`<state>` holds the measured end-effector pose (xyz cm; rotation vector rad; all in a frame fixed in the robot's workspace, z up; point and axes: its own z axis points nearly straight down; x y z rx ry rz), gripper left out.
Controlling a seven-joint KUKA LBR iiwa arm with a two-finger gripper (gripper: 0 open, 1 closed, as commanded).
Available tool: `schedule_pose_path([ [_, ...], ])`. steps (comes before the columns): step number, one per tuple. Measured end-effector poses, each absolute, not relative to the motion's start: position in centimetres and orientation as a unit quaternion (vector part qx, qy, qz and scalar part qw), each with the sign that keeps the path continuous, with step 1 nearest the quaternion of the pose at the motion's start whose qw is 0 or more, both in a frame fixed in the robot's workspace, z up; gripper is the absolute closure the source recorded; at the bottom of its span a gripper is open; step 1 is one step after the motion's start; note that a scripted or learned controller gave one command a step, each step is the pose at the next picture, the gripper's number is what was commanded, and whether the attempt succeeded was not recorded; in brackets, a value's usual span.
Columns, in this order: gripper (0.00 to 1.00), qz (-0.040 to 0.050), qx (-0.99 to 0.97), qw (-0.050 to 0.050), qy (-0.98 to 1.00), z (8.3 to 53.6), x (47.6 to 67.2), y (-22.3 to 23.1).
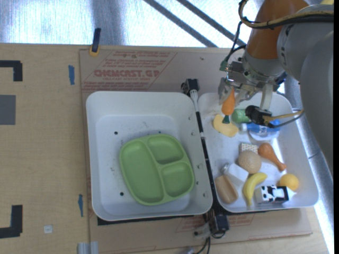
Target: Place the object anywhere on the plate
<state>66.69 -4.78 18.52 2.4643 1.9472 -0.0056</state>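
Two white bins sit side by side on the counter. The left bin point(100, 142) holds a green three-compartment plate point(156, 168), lying flat toward the bin's near half, nothing on it.

The gripper point(233, 100) hangs over the far-left corner of the right bin point(304, 157), reaching in from the right. An orange carrot point(228, 105) stands roughly upright between the fingers; they are clamped on it, its lower end just above a yellow disc-shaped piece point(226, 126).

Also in the right bin: a green item point(241, 115) just beside the carrot, a blue-and-white piece point(259, 131), a drumstick point(271, 155), a tan bread roll point(249, 161), a banana point(253, 186), a brown loaf-shaped piece point(226, 189), a lemon point(289, 182) and a black-and-white block point(274, 194) at the near edge.
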Motion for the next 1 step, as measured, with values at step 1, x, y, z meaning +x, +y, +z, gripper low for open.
schedule_pose_path([
  [1,0.00,-0.0016,0.785,0.000,0.620,18.53,66.70,-4.78],
])
